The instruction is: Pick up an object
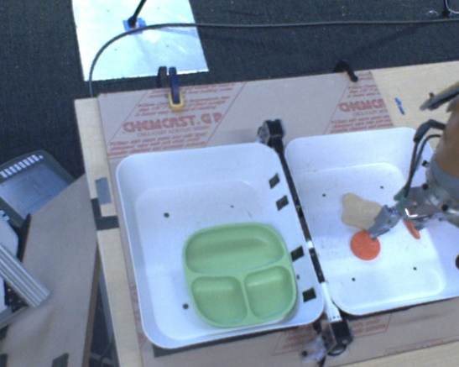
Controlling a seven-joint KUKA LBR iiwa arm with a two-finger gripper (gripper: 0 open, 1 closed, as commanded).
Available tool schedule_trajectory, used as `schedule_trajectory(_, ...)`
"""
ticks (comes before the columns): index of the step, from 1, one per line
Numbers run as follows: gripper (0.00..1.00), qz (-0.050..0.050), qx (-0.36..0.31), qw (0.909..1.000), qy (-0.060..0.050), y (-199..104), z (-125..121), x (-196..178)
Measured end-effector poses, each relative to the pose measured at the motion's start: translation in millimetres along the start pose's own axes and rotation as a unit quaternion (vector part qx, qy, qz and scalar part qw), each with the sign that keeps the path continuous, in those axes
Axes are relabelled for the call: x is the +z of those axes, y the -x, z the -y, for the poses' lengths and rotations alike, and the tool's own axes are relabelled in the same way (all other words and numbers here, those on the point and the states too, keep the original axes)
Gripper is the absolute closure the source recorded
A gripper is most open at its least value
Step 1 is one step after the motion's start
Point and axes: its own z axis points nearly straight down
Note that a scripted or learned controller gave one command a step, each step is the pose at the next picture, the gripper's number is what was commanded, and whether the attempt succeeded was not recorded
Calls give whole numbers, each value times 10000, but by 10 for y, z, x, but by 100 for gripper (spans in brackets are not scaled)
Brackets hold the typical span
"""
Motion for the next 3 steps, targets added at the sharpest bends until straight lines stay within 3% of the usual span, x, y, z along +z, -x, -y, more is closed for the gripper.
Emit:
schedule_trajectory(1,0,-3,-1,10000,-7,-53,-33,611)
schedule_trajectory(2,0,-2,2,10000,20,-58,-47,727)
schedule_trajectory(3,100,4,0,10000,26,-55,-50,626)
